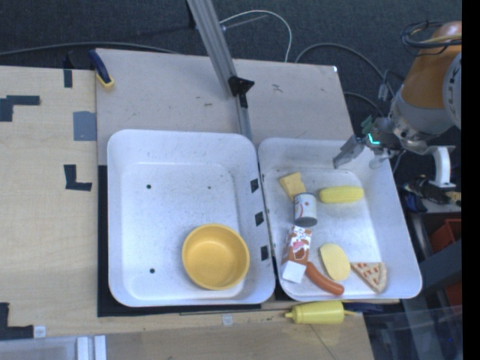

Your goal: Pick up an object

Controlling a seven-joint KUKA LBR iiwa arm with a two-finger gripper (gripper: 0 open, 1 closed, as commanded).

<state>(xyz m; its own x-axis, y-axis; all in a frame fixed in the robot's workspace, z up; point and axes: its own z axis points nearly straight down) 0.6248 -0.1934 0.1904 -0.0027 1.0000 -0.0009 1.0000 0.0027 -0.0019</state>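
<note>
My gripper [351, 154] hangs over the far right corner of the right bin [402, 223], with nothing seen in it. Below it in that bin lie a yellow oblong piece [341, 195], a yellow cheese wedge [291, 184], a small grey can [304, 209], a red and white packet [298, 249], a sausage [324, 280], a pale yellow oval [334, 262] and a pizza slice [370, 275]. The yellow oblong piece is the nearest of them to the gripper. A yellow bowl [216, 256] sits in the left bin [114, 201].
A yellow mustard bottle [319, 313] lies on the bench just outside the right bin's front rim. A grey pole [217, 36] slants over the bench toward the gap between the bins. Cables trail behind the right bin.
</note>
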